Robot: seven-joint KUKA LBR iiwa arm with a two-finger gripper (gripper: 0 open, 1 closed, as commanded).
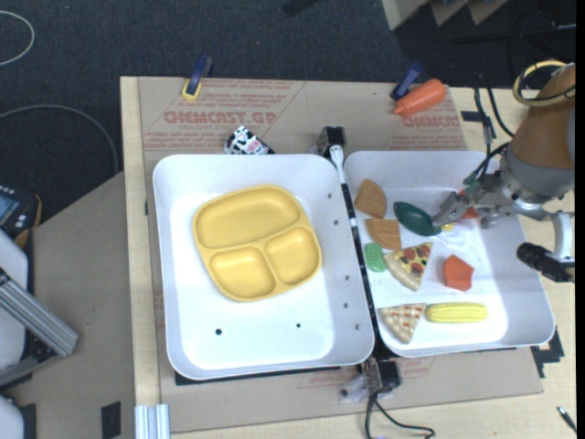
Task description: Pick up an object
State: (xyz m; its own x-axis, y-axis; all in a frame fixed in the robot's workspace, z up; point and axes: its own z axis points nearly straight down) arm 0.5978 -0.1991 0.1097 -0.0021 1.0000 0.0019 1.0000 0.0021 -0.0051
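Observation:
The right bin (521, 332) holds several toy foods. Two brown bread pieces (370, 197) lie by its left wall, with a dark green piece (413, 218) beside them. Further forward are a small green piece (375, 256), a pizza slice (409, 265), a red block (457, 273), a second pizza slice (400, 320) and a yellow corn cob (456, 313). My gripper (454, 210) reaches in from the right and sits low in the bin, just right of the dark green piece and above the red block. A small reddish spot shows at its tip.
The left bin (183, 337) bears a yellow divided plate (257, 241). An orange clamp (420, 97) and a yellow-blue clamp (195, 79) sit on the bench's far edge. A small black-and-white object (245, 141) lies behind the left bin. Cables hang at the right.

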